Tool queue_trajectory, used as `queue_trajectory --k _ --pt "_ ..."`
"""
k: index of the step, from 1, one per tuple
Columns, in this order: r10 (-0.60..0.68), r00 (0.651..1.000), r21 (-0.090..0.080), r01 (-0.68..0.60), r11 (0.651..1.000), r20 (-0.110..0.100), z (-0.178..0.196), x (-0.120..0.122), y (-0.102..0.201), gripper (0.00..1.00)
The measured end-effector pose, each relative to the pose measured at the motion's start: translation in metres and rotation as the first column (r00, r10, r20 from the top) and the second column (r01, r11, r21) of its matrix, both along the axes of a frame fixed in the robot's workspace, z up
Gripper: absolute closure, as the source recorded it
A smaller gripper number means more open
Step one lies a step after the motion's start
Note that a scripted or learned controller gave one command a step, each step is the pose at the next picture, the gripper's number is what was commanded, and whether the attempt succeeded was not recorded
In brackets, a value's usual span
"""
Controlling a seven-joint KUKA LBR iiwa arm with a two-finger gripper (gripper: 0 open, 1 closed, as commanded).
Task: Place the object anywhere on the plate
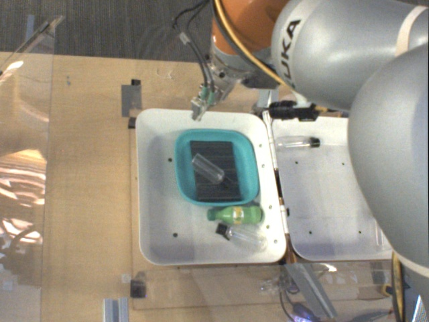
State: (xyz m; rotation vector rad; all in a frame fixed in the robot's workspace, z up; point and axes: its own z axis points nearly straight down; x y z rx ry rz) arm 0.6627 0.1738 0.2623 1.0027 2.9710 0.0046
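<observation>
A teal square plate [249,158] with a dark centre lies in the left bin [155,200]. A clear plastic tube [208,168] rests tilted on the plate's dark centre. My gripper [199,107] hangs over the bin's far rim, beyond the plate's far left corner and apart from the tube. Nothing shows in the gripper. The grey arm with its orange band fills the upper right.
A green bottle [236,214] and a clear bottle with a black cap [241,235] lie in the left bin just in front of the plate. A clear vial with a dark cap [298,141] lies at the far side of the right bin [335,213].
</observation>
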Motion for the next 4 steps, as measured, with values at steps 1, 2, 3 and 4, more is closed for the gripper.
queue_trajectory --k 1,2,3,4 --pt "0.035 0.999 0.000 -0.035 0.999 0.001 0.025 0.000 0.014 1.00" --pt "0.187 0.982 0.000 -0.187 0.982 0.000 -0.001 -0.002 0.023 1.00" --pt "0.358 0.934 0.000 -0.358 0.934 0.001 -0.030 -0.005 0.062 1.00" --pt "0.422 0.906 -0.001 -0.422 0.906 0.001 -0.104 -0.008 0.021 1.00"
